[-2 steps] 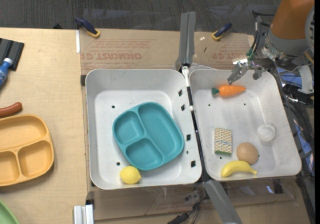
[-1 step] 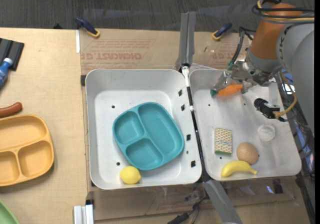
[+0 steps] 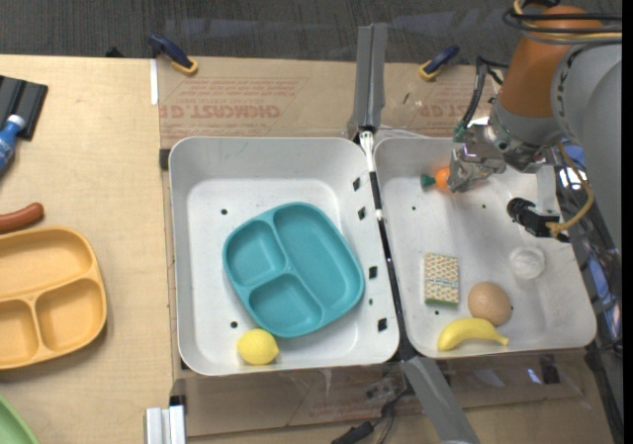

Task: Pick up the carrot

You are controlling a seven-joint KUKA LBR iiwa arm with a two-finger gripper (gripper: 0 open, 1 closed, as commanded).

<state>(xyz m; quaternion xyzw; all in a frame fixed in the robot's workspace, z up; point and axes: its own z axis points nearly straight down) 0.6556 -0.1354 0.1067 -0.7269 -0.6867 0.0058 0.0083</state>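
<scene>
Gripper [image 3: 463, 178] low beside carrot [image 3: 441, 178] near right bin's [image 3: 554, 338] back wall; finger state unreadable; risk: carrot nudged aside, grasp missed.

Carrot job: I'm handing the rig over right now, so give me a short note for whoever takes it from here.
Gripper: low over the back of the right bin, right beside the carrot; I cannot tell how it stands or whether it has the carrot.
Carrot: a small orange piece showing at the gripper's left edge, near the bin's back left corner, apparently on the bin floor.
Also in the right bin: sponge, egg, banana.
Left bin: teal tray, lemon.
Done: arm brought to the carrot.
Left: confirm the grasp and lift the carrot.
</scene>
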